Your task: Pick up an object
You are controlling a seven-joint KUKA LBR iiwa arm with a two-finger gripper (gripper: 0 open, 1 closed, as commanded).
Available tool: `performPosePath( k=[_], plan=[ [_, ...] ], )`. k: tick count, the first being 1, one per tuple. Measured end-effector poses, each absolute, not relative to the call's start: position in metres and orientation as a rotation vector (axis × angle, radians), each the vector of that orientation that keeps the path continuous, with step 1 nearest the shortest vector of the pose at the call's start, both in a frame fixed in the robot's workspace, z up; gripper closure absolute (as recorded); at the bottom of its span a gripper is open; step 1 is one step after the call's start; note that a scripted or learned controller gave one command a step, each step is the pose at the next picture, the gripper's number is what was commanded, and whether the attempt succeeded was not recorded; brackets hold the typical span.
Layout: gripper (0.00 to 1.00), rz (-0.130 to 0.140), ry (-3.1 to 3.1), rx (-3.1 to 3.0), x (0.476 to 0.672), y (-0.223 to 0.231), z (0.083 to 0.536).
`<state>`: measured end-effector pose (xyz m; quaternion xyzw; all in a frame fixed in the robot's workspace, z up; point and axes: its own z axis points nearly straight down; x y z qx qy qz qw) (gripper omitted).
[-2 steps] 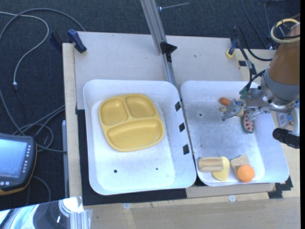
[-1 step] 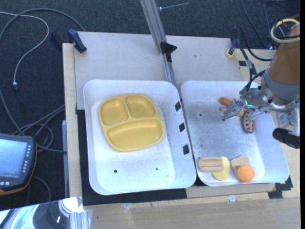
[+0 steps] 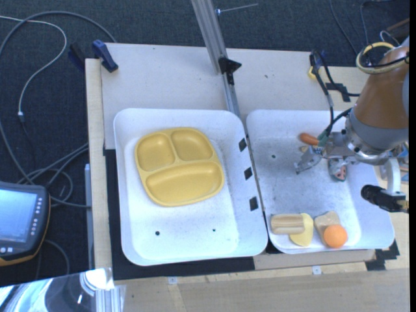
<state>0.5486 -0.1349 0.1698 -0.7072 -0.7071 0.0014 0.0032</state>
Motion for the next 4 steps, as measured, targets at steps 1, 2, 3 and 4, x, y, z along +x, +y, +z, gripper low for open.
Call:
performPosePath(
  k=[1, 2, 3, 4],
  plan=[
    [0.0, 0.006, -2.216, -2.216, 0.551, -0.14, 0.109],
    [0.0, 0.003, -2.218, -2.217, 0.551, -0.139, 0.091],
    [1.0, -0.002, -2.221, -2.219, 0.552, -0.139, 0.104],
    [1.0, -0.004, -2.225, -2.225, 0.553, -0.147, 0.15]
  ],
)
